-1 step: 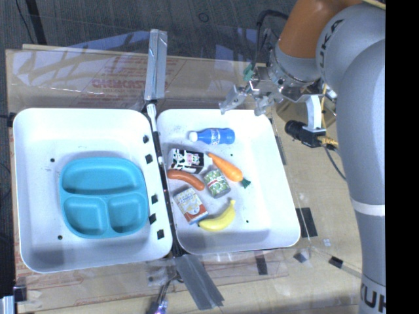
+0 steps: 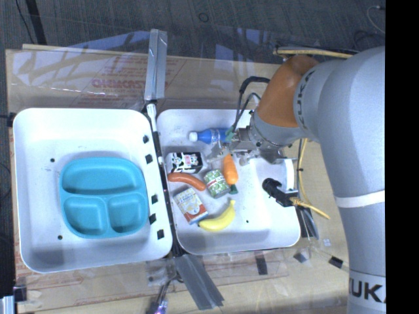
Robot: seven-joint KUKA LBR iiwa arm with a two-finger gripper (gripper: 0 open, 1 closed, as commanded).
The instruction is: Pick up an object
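Note:
My gripper [image 2: 230, 150] is low over the upper middle of the right bin [image 2: 275, 231], reaching in from the right. An orange carrot [image 2: 230, 169] stands on end directly below it, its top touching or hidden by the gripper. A clear water bottle with a blue cap [image 2: 208, 136] lies just left of the gripper. A green can [image 2: 216, 183] rests against the carrot's left side.
The right bin also holds a black-and-white carton [image 2: 184, 160], a sausage [image 2: 186, 180], a red packet [image 2: 190, 205] and a banana [image 2: 219, 219] near the front. In the left bin [image 2: 39, 126] lies a blue divided plate [image 2: 103, 195]. My arm covers the right bin's right side.

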